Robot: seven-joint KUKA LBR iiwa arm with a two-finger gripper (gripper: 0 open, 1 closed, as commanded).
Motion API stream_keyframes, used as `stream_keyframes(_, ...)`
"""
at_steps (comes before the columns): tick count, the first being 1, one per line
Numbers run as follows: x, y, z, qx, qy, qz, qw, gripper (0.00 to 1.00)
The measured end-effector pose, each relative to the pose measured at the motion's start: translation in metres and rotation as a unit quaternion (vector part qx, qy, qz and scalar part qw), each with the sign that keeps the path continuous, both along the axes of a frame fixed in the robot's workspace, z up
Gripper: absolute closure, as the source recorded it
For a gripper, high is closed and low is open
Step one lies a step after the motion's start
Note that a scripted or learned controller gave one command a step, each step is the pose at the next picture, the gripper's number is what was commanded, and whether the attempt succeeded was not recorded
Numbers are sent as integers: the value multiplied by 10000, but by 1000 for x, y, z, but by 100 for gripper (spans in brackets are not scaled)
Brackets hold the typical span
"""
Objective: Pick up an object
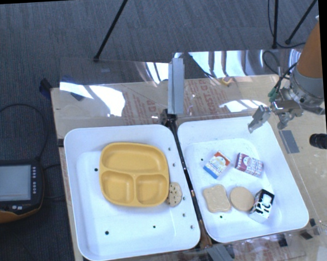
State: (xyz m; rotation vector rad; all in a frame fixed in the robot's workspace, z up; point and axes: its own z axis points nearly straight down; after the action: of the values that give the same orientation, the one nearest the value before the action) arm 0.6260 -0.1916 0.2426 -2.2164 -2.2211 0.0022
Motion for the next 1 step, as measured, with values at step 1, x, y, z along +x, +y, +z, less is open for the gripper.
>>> stream_keyframes(1, -100, 21, -140, 5, 51, -662, 9978, 0)
